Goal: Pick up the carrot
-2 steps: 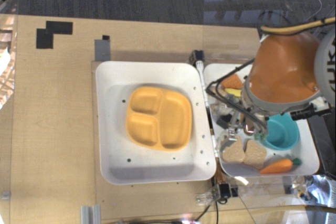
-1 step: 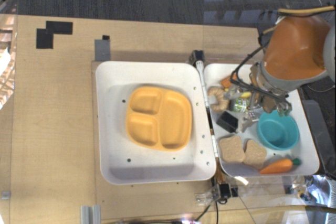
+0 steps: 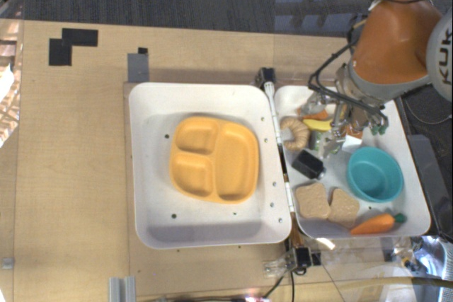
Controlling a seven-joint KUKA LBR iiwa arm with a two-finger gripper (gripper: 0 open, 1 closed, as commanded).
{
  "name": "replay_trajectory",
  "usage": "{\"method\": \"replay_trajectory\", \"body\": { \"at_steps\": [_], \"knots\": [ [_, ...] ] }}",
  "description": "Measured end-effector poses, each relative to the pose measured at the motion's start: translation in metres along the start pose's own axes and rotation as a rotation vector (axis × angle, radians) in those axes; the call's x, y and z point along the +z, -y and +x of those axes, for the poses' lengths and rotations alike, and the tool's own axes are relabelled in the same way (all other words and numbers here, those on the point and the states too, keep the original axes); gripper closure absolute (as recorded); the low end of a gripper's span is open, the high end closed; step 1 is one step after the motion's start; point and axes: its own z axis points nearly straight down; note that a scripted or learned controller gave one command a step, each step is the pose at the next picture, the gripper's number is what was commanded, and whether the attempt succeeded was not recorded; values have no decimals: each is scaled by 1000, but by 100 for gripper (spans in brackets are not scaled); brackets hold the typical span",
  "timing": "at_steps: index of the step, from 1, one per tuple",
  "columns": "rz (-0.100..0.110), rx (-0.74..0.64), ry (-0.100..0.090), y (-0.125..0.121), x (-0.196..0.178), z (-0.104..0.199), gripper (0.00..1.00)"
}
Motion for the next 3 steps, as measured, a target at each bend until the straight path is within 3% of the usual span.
{"method": "replay_trajectory", "body": {
  "at_steps": [1,2,3],
  "knots": [
    [4,-63,-3,29,-23,69,0],
    [0,-506,2,-10,-58,68,0],
    [4,-497,15,-10,-70,64,100]
  ]
}}
